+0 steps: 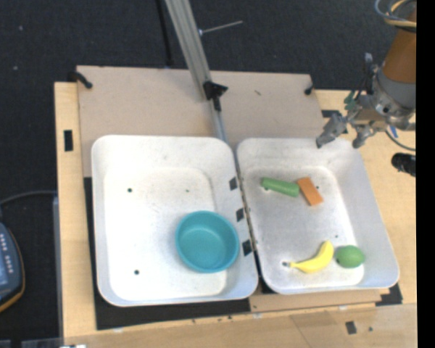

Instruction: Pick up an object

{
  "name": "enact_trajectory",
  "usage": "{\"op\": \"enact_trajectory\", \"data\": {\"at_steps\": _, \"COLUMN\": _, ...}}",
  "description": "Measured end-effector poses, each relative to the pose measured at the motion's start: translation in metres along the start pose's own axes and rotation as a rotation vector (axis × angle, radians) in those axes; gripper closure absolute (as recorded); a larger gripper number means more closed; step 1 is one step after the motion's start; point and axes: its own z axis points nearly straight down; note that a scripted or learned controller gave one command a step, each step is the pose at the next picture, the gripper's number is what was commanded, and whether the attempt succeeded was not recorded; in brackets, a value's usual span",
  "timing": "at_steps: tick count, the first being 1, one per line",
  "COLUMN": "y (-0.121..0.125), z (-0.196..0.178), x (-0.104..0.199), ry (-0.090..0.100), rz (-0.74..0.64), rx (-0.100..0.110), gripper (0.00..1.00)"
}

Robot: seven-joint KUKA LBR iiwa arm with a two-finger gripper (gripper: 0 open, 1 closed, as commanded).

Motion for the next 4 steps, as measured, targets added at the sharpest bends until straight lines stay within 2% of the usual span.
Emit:
{"op": "enact_trajectory", "data": {"at_steps": 1, "y": 0.000, "z": 0.000, "x": -0.001, "ry": -0.002, "rz": -0.001, "rx": 0.001, "gripper": 0.00}}
{"op": "enact_trajectory", "data": {"at_steps": 2, "y": -0.005, "z": 0.060, "x": -0.009, "ry": -0.001, "rz": 0.004, "rx": 0.006, "gripper": 0.00}}
{"op": "enact_trajectory", "data": {"at_steps": 3, "y": 0.002, "z": 0.104, "x": -0.014, "ry": -0.002, "rz": 0.002, "rx": 0.003, "gripper": 0.00}}
{"op": "enact_trajectory", "data": {"at_steps": 4, "y": 0.002, "z": 0.131, "x": -0.015, "ry": -0.002, "rz": 0.000, "rx": 0.003, "gripper": 0.00}}
